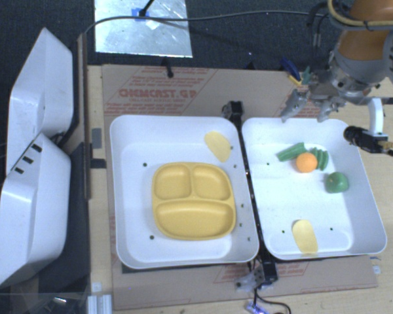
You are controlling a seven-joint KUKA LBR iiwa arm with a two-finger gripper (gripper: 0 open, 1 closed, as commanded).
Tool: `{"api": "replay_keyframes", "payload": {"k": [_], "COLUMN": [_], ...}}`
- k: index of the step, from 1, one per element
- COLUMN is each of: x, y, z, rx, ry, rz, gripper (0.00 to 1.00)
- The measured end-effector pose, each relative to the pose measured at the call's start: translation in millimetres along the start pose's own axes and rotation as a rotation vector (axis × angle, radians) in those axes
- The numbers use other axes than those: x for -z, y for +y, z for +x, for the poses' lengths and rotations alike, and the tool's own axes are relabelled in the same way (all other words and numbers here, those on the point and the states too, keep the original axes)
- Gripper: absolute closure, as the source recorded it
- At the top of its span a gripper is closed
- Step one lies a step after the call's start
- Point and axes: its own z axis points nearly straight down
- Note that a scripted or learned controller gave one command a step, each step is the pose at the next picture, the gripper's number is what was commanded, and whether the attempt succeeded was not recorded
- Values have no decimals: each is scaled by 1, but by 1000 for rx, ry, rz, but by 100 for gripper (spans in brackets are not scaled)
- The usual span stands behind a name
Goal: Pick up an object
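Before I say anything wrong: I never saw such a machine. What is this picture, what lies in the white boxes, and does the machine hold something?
It is one photo from a fixed camera above a bench, looking down at a slant. The grey and orange thing at top right is a robot arm; its gripper, two metal fingers spread open, hangs over the far edge of the right bin with nothing between them. That bin holds an orange ball, green pieces beside it, a green lump and a yellow slice. The left bin holds a yellow tray and another yellow slice.
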Motion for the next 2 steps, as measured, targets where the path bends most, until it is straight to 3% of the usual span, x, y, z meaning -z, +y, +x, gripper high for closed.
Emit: {"api": "replay_keyframes", "payload": {"k": [1,2], "x": [5,-38], "y": [1,-1], "z": [0,-6], "rx": [0,0], "ry": [0,0], "rz": [-8,-6], "gripper": [0,0]}}
